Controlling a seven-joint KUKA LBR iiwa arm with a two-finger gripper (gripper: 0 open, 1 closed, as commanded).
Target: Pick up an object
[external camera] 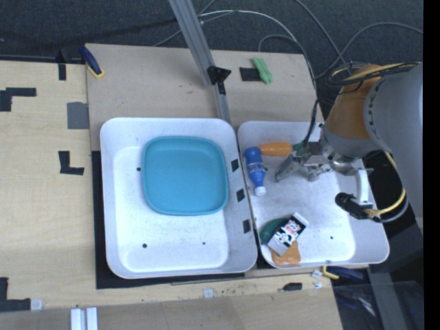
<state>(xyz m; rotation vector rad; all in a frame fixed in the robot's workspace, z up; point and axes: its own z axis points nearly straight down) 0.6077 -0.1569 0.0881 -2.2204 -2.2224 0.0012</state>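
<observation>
**Hand Position Over the Right Bin**

The arm [375, 112], grey with an orange band, reaches in from the right and places the hand [292, 167] low over the right bin [364, 249]. Its two dark fingers [283, 170] are spread wide, pointing left toward the bottle, with nothing between them.

The small bottle [255, 168] is blue with a white cap. It lies on its side against the left wall of the right bin, cap end toward the near edge. Just beside it, at its upper end, lies an orange carrot-shaped item [277, 148], directly behind the hand. At the near left corner of the same bin rests a dark green packet with a black-and-white label [287, 232], lying on top of an orange piece [287, 256]. The label's print is too small to read.

The left bin [124, 205] carries a square teal plate [185, 174] with rounded corners, lying flat.

Both bins sit on a light wooden tabletop [41, 177] marked with black tape pieces. A green clip [262, 70] and a blue-and-yellow clamp [91, 62] sit at the far edge. A metal pole [196, 36] rises behind the bins, and grey cables [275, 23] loop over dark carpet.
</observation>
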